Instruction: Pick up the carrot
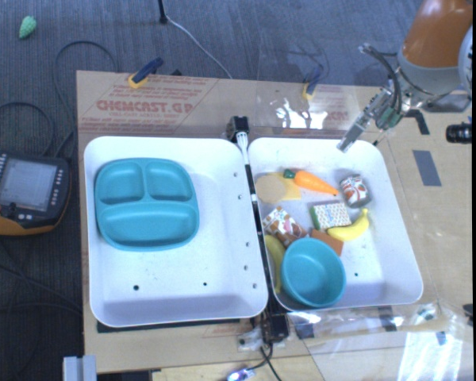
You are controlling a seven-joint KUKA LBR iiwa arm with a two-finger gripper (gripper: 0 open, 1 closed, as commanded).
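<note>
1. Desk (143,105): brown board top, carries 2 shallow white bins side by side.
2. Left bin (143,288): holds 1 blue divided plate (147,202), 3 compartments, lying flat toward the bin's far left.
3. Right bin (393,248): holds all the small items, clustered in its middle and left part.
4. Arm (436,30): grey with orange band, enters from the upper right, hangs over the far right corner of the right bin.
5. Blue bowl (313,271): upright, near front of right bin, just beside the banana (351,228).
6. Gripper (357,133): above the far rim of the right bin, pointing down-left, well apart from the carrot. Cannot tell if it is released or clenched; nothing visible in it.
7. Carrot (316,182): orange, green end pointing left, lying flat in the far-middle part of the right bin, touching the pale round item (271,187) on its left, near the small can (353,189) on its right.
8. Small carton (331,214): just in front of the carrot, beside the banana.
</note>
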